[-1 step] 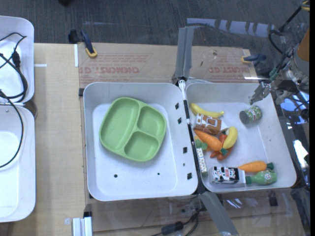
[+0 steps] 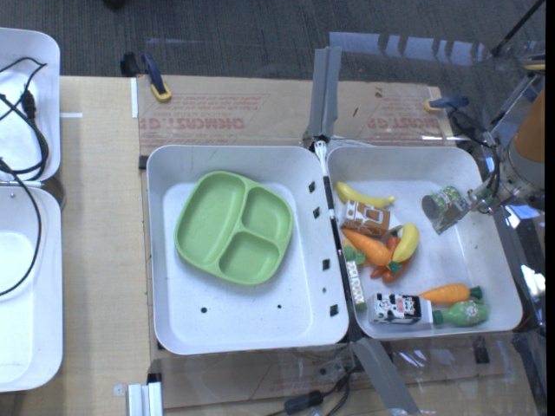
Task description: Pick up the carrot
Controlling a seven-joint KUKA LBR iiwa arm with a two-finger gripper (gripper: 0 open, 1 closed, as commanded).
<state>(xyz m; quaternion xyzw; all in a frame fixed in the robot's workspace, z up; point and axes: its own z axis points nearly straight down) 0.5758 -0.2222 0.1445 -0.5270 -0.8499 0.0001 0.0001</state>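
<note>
Nearest the camera, in the right bin, a small carrot lay touching a milk carton and a green bottle; a larger carrot lay farther in, wedged among a banana, a snack box and a yellow fruit. Farther right, the tool stood beside a tilted can; whether it gripped the can could not be told. With two carrots present and neighbours touching, a descent risked seizing the wrong item or snagging the can
</note>
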